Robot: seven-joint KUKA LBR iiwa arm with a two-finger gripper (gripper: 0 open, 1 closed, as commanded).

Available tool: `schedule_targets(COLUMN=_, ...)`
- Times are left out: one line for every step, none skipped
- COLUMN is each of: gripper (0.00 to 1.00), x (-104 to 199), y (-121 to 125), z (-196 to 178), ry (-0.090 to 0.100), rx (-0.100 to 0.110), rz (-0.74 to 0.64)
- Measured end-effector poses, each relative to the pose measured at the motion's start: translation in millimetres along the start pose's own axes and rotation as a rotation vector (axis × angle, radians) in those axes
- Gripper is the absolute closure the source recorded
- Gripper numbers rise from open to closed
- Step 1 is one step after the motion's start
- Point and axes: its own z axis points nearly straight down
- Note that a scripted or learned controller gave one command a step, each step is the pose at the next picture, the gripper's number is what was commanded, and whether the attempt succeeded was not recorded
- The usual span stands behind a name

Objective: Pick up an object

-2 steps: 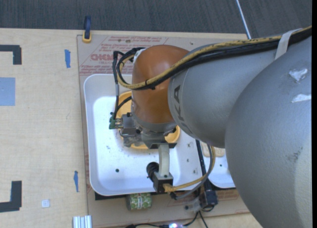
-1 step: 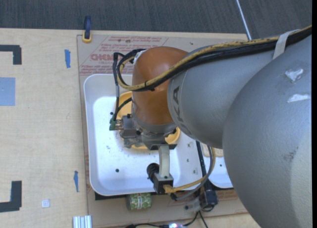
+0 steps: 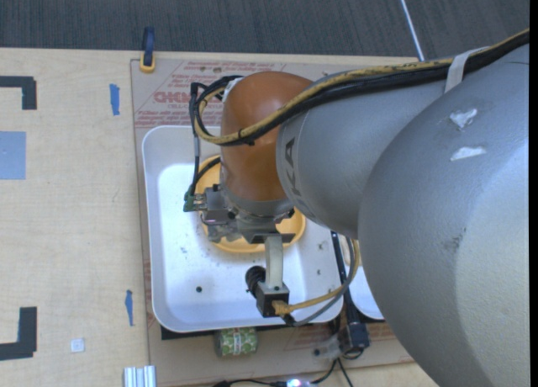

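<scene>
My gripper point(image 3: 242, 222) hangs low over the middle of the left white bin point(image 3: 168, 209), under the orange wrist band. Right beneath it lies a flat yellow-orange object point(image 3: 290, 230), round at the edge, which peeks out on both sides of the gripper body. The wrist and gripper body cover most of that object. A grey bracket with a black block point(image 3: 271, 296) at its end sticks out from the gripper toward the bin's front edge.
A small green crumpled object point(image 3: 238, 341) lies outside the bin at its front edge. A sliver of the right bin point(image 3: 370, 303) shows under the big grey arm. A blue clamp point(image 3: 148, 42) sits at the back left corner of the board.
</scene>
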Motion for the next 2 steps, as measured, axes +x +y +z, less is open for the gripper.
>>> schedule_targets(gripper=1.00, x=0.8, y=0.4, z=-10.2, ry=0.001, rx=-0.001, rz=0.000)
schedule_targets(gripper=1.00, x=-0.4, y=69.5, z=5.9, ry=0.000, rx=0.000, rz=0.000)
